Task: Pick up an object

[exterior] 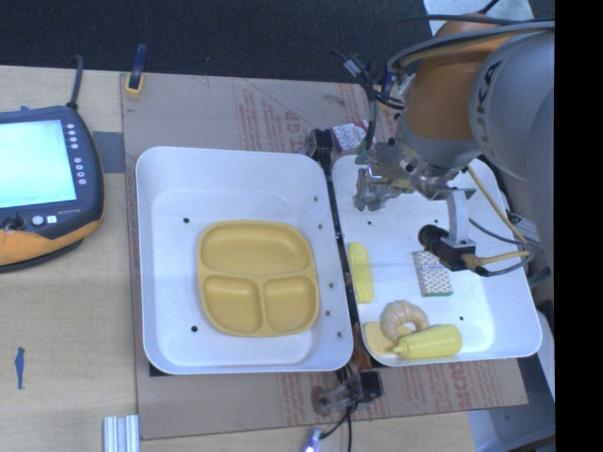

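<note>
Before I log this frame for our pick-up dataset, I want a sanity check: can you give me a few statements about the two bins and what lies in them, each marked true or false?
1. The yellow divided tray lies in the left bin. True.
2. The gripper hangs over the left bin. False: it is over the far part of the right bin.
3. The corn cob lies near the right bin's left wall. True.
4. The shrimp-like piece sits inside the divided tray. False: it lies at the near end of the right bin, next to a yellow bottle-shaped item.
5. The handheld screen pendant rests inside a bin. False: it lies on the bench, left of both bins.
</note>
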Controlling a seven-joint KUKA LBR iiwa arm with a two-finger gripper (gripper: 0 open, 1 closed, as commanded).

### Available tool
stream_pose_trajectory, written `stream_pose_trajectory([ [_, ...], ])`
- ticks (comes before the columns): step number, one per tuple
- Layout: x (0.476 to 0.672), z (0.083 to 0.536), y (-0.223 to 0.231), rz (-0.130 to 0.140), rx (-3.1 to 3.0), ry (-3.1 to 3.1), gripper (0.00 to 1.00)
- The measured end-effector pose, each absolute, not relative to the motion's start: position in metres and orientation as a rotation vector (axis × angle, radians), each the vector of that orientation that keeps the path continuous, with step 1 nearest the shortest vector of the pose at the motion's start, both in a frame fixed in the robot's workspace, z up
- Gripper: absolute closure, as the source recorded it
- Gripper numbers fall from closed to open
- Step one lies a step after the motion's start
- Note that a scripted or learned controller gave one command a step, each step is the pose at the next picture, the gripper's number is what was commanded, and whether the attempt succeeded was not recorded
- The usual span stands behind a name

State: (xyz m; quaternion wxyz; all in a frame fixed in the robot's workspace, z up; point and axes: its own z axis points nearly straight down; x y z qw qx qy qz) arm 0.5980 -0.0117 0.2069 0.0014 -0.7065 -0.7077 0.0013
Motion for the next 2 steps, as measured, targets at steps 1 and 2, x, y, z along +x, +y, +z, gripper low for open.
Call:
stream_pose_trajectory([
  [1, 0.598, 0.207, -0.011, 0.004, -2.217, -2.222, 0.0],
  [2, 0.629, 0.208, -0.09, 0.002, -2.219, -2.222, 0.0],
])
